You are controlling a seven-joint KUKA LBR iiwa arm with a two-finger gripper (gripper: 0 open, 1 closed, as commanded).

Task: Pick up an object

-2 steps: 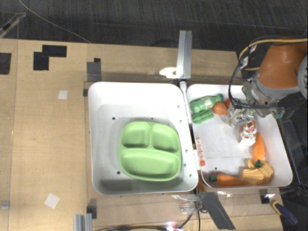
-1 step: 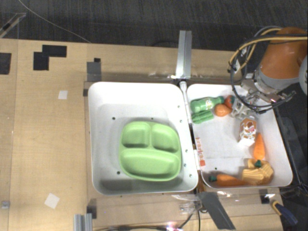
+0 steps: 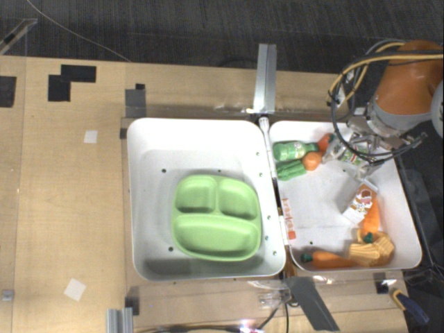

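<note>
1. A green bottle (image 3: 294, 151) lies at the upper left of the right bin (image 3: 316, 217), a small orange ball (image 3: 312, 161) touching it.
2. Carrots (image 3: 331, 259) and a corn cob (image 3: 366, 252) crowd the lower right corner; a green divided plate (image 3: 216, 216) fills the left bin (image 3: 149, 193).
3. The claw (image 3: 359, 159) hangs over the upper right bin; whether it is apart or together cannot be told.

You're looking at a robotics lab: two shallow white plastic bins (image 3: 139, 186) on a pale wooden bench (image 3: 62, 207) with aluminium brackets (image 3: 266, 75), loose cables (image 3: 62, 26), dark carpet (image 3: 173, 12).
</note>
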